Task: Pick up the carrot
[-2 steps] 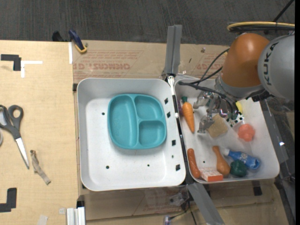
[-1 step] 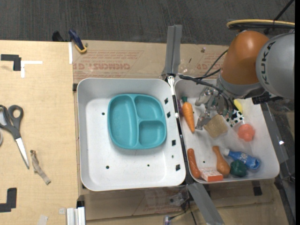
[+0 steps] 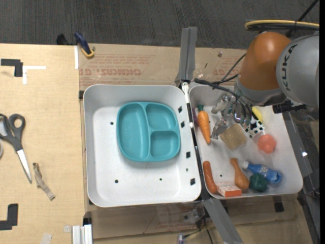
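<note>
The carrot [image 3: 203,126] lies in the right bin [image 3: 289,156] near its left wall, green top toward the far side, and the gripper [image 3: 224,120] hangs just to its right with fingers spread and nothing between them, one fingertip [image 3: 215,131] near the carrot and beside a tan sponge [image 3: 233,136]. Elsewhere in that bin are a pink ball [image 3: 266,144], a black-and-white dotted piece [image 3: 255,128], a blue bottle [image 3: 264,172], a drumstick [image 3: 238,173], a sausage [image 3: 208,176] and a small box [image 3: 229,189]. The left bin [image 3: 99,156] holds a teal divided plate [image 3: 149,131], and scissors [image 3: 16,139] lie on the bench at far left.
</note>
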`<state>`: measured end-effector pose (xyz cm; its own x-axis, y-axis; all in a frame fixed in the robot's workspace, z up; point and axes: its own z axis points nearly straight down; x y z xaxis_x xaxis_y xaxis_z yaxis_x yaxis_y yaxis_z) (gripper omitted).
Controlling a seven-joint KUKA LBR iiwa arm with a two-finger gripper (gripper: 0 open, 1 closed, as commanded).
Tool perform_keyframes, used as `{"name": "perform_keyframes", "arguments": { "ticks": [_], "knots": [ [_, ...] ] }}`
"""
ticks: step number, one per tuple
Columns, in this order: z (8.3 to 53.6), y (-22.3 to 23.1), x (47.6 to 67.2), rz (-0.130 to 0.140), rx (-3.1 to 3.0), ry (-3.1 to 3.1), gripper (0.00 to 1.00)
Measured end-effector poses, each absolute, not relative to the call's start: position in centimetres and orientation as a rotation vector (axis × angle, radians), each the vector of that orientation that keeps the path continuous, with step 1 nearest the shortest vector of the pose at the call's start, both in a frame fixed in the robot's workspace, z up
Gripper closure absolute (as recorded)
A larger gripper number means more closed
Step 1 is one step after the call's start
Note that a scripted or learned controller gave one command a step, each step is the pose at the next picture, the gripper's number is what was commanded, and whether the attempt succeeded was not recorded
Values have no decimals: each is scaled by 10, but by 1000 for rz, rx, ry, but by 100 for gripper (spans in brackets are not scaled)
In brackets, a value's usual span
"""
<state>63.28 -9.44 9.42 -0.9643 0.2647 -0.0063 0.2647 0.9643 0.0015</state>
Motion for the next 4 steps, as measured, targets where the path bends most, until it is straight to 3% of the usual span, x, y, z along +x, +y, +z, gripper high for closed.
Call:
{"name": "perform_keyframes", "arguments": {
  "ticks": [1, 2, 3, 4],
  "knots": [
    [93, -93, 621, 1, 481, 3102, 0],
    [94, -97, 648, 1, 540, 3089, 0],
    [93, -101, 639, -1, 1217, 2894, 0],
    [103, -101, 640, -2, 1210, 2893, 100]
  ]
}}
